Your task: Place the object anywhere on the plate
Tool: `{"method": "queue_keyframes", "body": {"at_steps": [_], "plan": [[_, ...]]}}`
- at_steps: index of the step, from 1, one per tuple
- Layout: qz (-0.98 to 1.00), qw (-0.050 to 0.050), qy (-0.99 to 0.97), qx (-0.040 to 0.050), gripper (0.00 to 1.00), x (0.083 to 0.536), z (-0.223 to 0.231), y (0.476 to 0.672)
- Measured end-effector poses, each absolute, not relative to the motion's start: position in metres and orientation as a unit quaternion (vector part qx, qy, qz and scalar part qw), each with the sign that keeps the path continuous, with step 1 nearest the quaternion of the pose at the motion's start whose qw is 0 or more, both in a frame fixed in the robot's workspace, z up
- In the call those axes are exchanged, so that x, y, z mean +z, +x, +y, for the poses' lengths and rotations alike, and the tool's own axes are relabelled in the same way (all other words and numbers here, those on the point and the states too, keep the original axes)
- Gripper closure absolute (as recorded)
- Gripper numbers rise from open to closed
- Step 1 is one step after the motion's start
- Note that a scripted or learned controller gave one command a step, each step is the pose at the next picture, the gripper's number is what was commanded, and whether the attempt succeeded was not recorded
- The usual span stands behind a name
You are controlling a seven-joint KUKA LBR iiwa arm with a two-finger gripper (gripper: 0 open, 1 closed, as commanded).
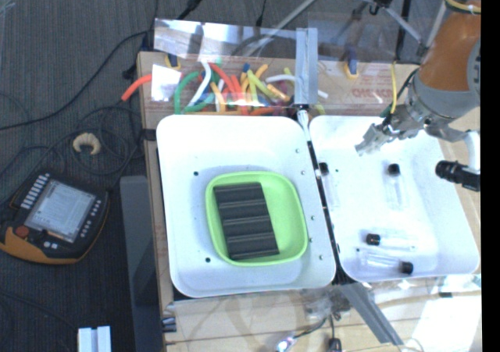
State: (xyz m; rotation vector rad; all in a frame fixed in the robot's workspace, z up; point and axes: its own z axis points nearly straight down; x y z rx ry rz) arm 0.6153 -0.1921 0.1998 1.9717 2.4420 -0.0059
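- The arm (453, 46) comes in from the upper right, its orange band above the far corner of the right bin (453, 264).
- The gripper (373, 140) hangs over the upper left part of the right bin, pointing down and to the left; nothing can be seen between its tips, and whether it is released or clenched I cannot tell.
- A clear tube with a black cap (394, 183) lies in the middle of the right bin, near the gripper and just below and to the right of it, apart from it.
- Two more clear tubes lie near the front of the same bin, well apart from the gripper: one with its black cap to the left (387, 241), one with its black cap to the right (387, 264).
- The green plate (291, 194) sits in the middle of the left bin (180, 186), across the divide from the tubes.
- A dark grey ribbed block (246, 220) lies on the plate, covering most of its middle.
- A bundle of coloured cables (226, 89) lies behind the bins.
- A control pad (51, 218) rests on the floor to the left of the bench.
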Motion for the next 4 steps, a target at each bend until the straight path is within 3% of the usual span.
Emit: {"method": "queue_keyframes", "body": {"at_steps": [1, 2, 4], "plan": [[0.778, 0.001, 0.628, -0.0017, 0.00, 0.200, -0.192, 0.615], [0.775, 0.003, 0.632, -0.0002, 0.00, 0.306, -0.162, 0.669], [0.788, 0.001, 0.616, -0.0009, 0.00, 0.240, -0.115, 0.669]]}}
